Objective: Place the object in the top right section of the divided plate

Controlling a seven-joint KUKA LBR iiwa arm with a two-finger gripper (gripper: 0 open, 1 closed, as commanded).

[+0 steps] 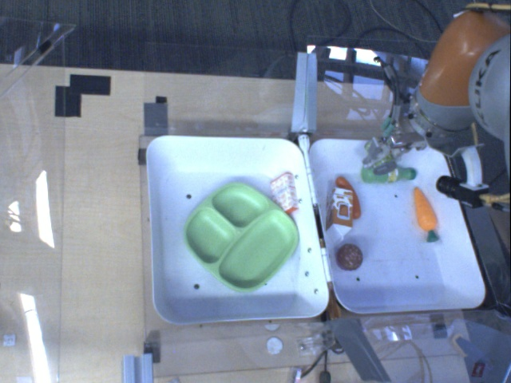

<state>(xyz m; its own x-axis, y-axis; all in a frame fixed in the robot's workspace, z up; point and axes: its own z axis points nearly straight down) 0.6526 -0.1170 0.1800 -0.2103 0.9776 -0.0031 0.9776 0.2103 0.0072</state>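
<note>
Low, end effector (386, 155) over green object (387, 174)

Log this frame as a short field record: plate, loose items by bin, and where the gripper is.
plate: green divided plate in left bin, sections bare
left bin extras: red-and-white packet by the plate's upper right edge
right bin: orange bottle, brown ball, carrot, green object
gripper: low over the green object at the right bin's far edge
grasp: cannot tell
</note>
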